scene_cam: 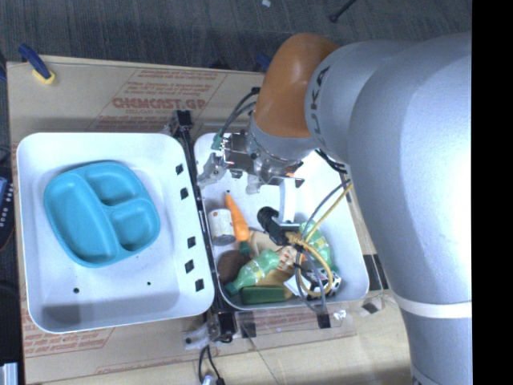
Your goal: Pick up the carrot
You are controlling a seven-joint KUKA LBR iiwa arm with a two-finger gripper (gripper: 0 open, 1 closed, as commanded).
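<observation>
The arm (401, 175) comes closest to the lens, a broad grey mass filling the 3 o'clock side of the view, its orange band (292, 79) up at about 1 o'clock. Below the band the gripper (239, 171) hangs over the 12 o'clock end of the right bin (349, 231); whether it is wide or narrow cannot be told from this angle, and nothing shows in its grasp. The carrot (237, 217) lies in that bin just at 6 o'clock of the gripper, near the bin's 9 o'clock wall, slanted with one end toward 11 o'clock. A white can (220, 224) sits touching it at its 9 o'clock side. Toward the bin's 6 o'clock end is a heap: a brown lump (232, 263), a green bottle (258, 273) at its 3 o'clock, and a dark green block (260, 296) below them. The left bin (96, 295) holds a blue tray (100, 211) at its 10 o'clock part. Both bins rest on cardboard (144, 95).
</observation>
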